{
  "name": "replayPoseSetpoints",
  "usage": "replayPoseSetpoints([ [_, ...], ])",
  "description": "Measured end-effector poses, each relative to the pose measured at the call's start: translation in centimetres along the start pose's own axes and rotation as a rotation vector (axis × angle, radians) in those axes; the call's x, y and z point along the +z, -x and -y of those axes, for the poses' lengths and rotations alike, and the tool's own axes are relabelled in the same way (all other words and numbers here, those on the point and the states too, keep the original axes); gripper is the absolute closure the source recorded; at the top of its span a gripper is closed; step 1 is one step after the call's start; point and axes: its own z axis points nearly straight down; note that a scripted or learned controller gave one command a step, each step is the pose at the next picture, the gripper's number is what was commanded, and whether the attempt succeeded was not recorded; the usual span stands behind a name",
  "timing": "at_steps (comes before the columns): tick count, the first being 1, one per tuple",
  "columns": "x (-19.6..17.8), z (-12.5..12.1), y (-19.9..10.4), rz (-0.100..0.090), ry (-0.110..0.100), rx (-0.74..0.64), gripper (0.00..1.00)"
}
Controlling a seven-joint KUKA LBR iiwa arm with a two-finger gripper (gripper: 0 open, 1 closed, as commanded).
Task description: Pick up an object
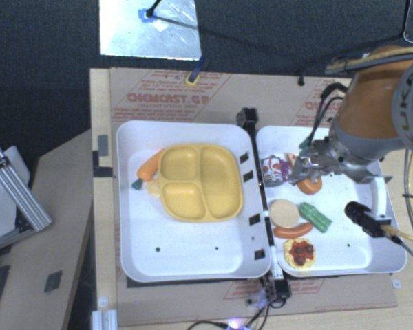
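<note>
The arm (380, 108) reaches in from the right over the right bin (344, 251), and the gripper (307, 169) sits low in that bin's upper part, right over an orange toy (310, 186). From this angle it is not possible to tell whether the gripper is spread, closed, or clamped on the toy. Just to the left of the gripper lies a colourful packet (275, 169), close to the wall between the bins. Below them are a round beige bun (285, 212), a green pickle (315, 216) beside it, a sausage (293, 231) under both, and a small pizza (299, 253) near the front edge. The left bin (193, 256) holds a yellow divided plate (196, 183) with a carrot (150, 165) touching its left rim.
</note>
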Motion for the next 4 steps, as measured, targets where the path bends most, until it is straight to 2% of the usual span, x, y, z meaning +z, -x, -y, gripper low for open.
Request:
replayPoseSetpoints([
  [1, -0.5, 0.8, -5.7, -0.001, 0.000, -0.002, 1.00],
  [2, 0.4, 2.1, -8.1, 0.001, -0.001, 0.001, 1.00],
  [4, 1.5, 1.2, -7.8, 0.002, 0.000, 0.007, 1.00],
])
